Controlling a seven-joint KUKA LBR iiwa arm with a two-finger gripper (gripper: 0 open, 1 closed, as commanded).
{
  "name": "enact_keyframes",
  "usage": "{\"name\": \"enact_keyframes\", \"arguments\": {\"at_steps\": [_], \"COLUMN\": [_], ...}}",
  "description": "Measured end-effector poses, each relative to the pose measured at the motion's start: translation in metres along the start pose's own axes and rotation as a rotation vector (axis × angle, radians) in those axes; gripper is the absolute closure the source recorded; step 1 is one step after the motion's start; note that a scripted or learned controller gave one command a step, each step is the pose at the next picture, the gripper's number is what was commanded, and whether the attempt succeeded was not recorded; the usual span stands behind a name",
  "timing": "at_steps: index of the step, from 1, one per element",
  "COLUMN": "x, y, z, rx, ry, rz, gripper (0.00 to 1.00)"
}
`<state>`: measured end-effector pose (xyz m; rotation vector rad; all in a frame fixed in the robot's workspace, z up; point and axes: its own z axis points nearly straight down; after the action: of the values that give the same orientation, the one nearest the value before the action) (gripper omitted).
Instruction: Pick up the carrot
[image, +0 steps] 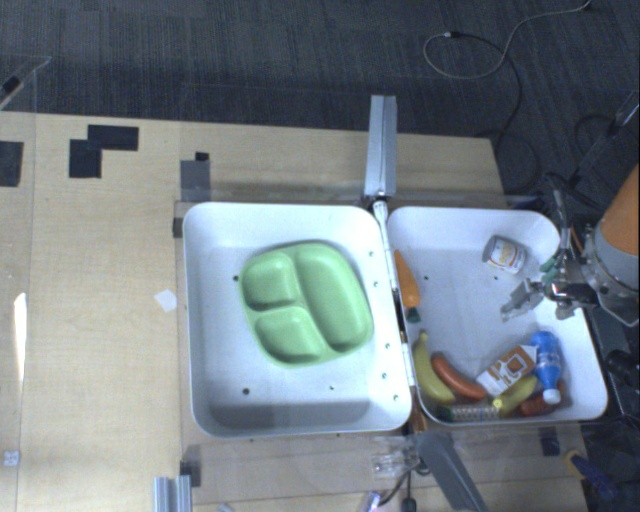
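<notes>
Carrot (405, 281) well apart from fingers (519, 299)

The arm (615, 235) enters from three o'clock, its gripper (527, 297) pointing toward nine o'clock, fingers slightly apart, holding nothing.

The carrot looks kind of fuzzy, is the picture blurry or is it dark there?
Camera view: the carrot is soft and small against the right bin's left wall, partly shaded by the divider; the tool is blurred too; lighting is even, with no strong glare.
</notes>
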<state>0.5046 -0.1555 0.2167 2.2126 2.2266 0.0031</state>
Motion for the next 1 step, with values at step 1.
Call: {"name": "enact_keyframes", "arguments": {"at_steps": [1], "x": [0.0442], "y": [0.0749], "z": [0.0517], "rx": [0.000], "ry": [0.000], "rz": [-0.013], "gripper": [0.00]}}
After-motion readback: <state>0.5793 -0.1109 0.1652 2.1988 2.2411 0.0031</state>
